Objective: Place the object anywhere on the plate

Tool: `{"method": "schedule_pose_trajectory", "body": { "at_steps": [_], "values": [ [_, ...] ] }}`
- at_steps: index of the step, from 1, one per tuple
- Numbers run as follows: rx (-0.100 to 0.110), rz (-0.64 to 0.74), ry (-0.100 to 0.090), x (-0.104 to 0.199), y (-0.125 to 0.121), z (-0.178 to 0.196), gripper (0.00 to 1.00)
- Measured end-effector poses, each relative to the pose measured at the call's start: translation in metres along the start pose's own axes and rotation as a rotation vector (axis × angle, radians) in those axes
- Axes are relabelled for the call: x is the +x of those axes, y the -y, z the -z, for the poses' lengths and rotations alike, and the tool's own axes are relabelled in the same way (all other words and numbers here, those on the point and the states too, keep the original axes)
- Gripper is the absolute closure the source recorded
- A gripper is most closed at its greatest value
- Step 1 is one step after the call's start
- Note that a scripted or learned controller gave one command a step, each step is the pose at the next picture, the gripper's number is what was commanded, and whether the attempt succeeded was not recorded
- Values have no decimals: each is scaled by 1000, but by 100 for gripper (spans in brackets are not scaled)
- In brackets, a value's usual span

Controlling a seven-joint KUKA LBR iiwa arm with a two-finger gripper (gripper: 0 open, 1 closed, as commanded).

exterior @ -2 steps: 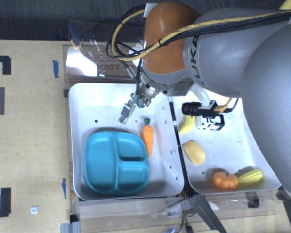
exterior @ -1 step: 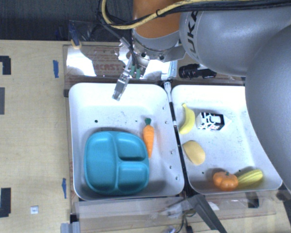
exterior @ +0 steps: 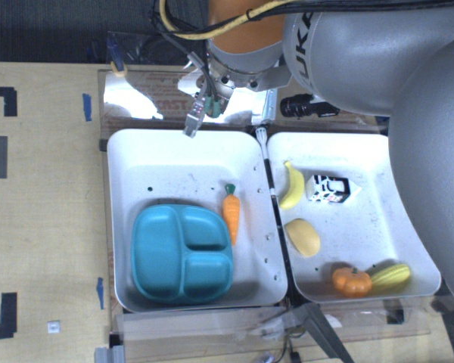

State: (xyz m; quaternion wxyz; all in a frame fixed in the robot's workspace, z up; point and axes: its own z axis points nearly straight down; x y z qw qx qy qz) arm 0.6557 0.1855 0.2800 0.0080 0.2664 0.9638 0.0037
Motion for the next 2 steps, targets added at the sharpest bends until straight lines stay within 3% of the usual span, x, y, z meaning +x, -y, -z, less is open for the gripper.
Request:
{"method": "schedule_pose_trajectory", "body": {
  "at_steps": [1, 2],
  "values": [
    [6, -388, -4, -6, 73, 72, 100],
    [12, -123, -13, 87, 75, 20, 100]
  ]
}}
